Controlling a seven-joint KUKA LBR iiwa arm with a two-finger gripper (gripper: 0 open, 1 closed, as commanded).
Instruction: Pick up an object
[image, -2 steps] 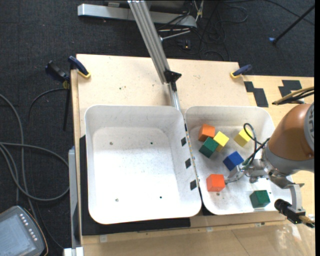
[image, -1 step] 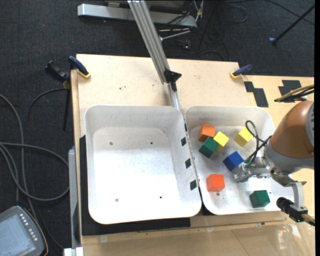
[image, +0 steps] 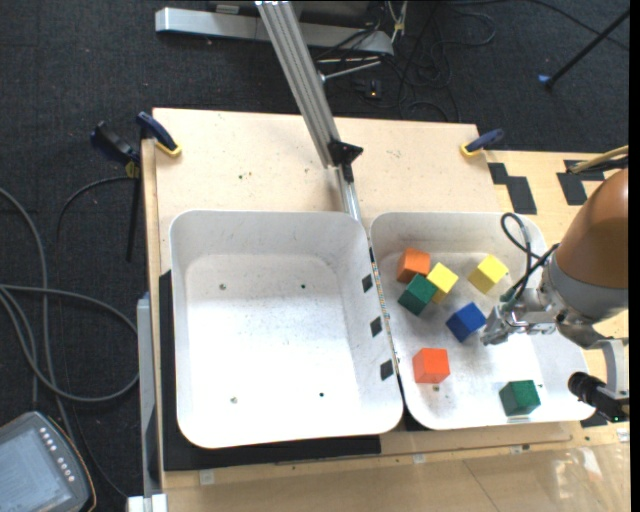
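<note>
A dark carpeted floor with loose cables surrounds a pale wooden table (image: 260, 160) that carries two shallow white bins side by side. The left bin (image: 190, 300) sits on the camera's left; the right bin (image: 400, 390) holds all the blocks. Near its back lie an orange block (image: 413, 264), a yellow block (image: 442, 278) and a green block (image: 418, 295), bunched and touching. Another yellow block (image: 490, 272) sits apart toward the right wall. A blue block (image: 466, 321) lies mid-bin, an orange-red block (image: 431, 364) stands alone toward the front, and a second green block (image: 519, 396) rests near the front right rim.

The arm (image: 600, 255) reaches in from the right, its orange band above the wrist, angled down and leftward over the right bin. The gripper (image: 503, 327) hangs low, just beside the blue block on its right side. Whether the fingers are apart or together I cannot tell; the view is too blurred and small there, and nothing shows between them.

The step in hand looks like the approach to a grasp, and the blue block is the likeliest target. To do it well, the gripper should centre over the block instead of beside it, align with two flat faces, descend straight, and close only once the block sits squarely between. Approaching off-centre risks nudging the block away.
</note>
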